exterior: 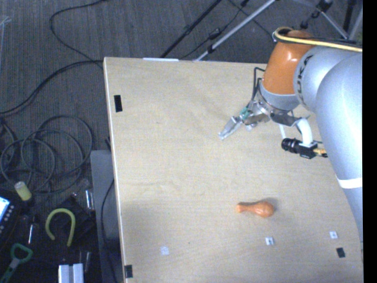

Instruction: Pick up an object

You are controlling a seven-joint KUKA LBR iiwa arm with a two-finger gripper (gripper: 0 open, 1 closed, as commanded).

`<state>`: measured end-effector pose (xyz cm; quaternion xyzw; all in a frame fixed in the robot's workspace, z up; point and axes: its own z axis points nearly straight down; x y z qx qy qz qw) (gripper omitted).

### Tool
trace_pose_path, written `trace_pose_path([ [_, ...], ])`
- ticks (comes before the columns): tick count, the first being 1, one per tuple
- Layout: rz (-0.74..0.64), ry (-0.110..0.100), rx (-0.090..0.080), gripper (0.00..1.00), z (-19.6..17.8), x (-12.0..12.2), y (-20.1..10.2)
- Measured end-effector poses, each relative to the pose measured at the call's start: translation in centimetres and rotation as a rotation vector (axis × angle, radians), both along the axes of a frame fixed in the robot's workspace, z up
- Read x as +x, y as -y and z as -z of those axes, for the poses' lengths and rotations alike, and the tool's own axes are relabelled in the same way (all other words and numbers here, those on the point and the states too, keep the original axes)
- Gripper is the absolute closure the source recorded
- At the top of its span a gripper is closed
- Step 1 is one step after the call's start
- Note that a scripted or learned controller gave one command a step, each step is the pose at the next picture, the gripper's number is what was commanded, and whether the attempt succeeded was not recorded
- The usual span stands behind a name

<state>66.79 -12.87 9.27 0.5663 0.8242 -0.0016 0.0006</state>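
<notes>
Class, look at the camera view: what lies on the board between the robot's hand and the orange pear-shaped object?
Nothing. In the camera view, the stretch of tan board between the hand and the orange pear-shaped object is bare wood.

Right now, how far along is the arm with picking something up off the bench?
Nothing looks done yet. The orange object lies on the wooden board, apart from the arm. In hand: the gripper is higher in the view, nothing visible between its fingers. Left: reach the object, grasp and lift it.
</notes>
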Motion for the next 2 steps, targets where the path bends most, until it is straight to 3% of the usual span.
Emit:
trace_pose_path([
  [1,0.000,0.000,0.000,0.00,0.00,0.00,0.00],
  [2,0.001,0.001,0.001,1.00,-0.90,0.01,-0.02],
])
